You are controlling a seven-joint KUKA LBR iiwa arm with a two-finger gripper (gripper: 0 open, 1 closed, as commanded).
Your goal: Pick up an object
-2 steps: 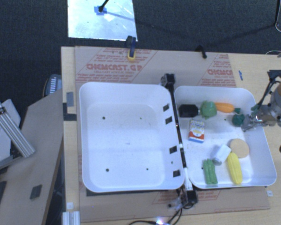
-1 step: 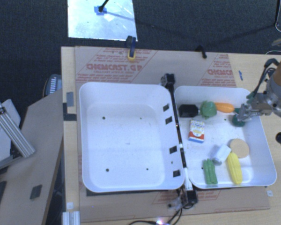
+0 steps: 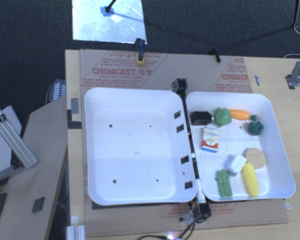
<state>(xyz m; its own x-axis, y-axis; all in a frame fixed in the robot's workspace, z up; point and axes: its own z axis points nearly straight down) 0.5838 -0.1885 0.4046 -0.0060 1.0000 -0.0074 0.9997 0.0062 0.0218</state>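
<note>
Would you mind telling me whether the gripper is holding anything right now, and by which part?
Nothing is held: the gripper sits off the bench's far right, apart from the right bin and its toys.

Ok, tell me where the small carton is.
The small carton lies in the right bin, near its left wall, just below the black block and green ball.

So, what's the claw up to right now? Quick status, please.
Claw parked at right edge, off the bins. Toys untouched in right bin: corn, carrot, small box. Nothing in the way.
</note>
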